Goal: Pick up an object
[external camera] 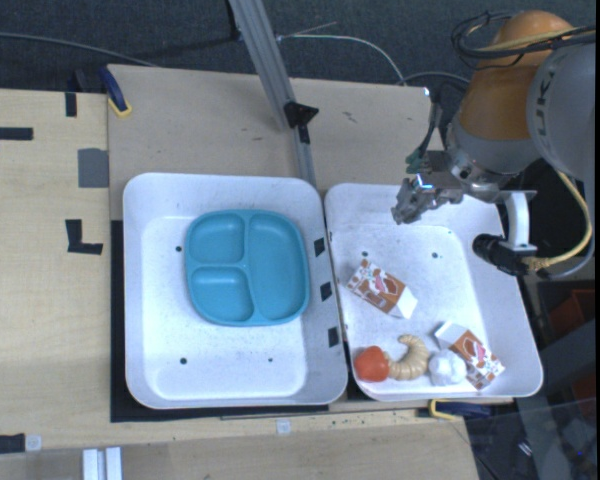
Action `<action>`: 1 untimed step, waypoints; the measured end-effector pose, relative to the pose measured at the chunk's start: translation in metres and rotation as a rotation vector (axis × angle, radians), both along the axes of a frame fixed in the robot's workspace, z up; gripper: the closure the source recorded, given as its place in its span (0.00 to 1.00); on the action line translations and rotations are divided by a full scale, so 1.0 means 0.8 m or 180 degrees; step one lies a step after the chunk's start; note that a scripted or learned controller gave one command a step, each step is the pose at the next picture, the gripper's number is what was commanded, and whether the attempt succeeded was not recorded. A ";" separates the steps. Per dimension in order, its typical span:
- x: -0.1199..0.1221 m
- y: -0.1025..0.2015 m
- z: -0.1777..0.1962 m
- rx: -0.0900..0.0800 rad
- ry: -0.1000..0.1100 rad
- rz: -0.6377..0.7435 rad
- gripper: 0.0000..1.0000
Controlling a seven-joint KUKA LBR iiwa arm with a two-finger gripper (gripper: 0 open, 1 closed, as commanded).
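Observation:
My gripper (pixel 411 206) hangs over the far edge of the right bin (pixel 500 298), above bare floor, with nothing seen between its fingers. In that bin a small red-and-white carton (pixel 380 289) lies near the middle. Along the near edge lie a red tomato-like ball (pixel 373 364), a tan croissant-shaped piece (pixel 411 358), a white lump (pixel 443 369) and a second red-and-white carton (pixel 471 354). All of these sit well below the gripper, nearer the camera.
The left bin (pixel 150 298) holds a blue divided plate (pixel 247 267). A grey metal pole (pixel 265 53) slants down to the seam between the bins. The arm's orange band (pixel 510 78) and cables fill the upper right.

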State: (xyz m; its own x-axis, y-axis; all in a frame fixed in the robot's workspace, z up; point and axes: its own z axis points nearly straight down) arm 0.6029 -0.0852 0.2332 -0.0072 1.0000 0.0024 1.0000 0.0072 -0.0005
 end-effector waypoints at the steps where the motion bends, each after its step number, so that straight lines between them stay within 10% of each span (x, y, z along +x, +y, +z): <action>1: -0.004 0.071 -0.011 -0.0003 0.0007 -0.0001 1.00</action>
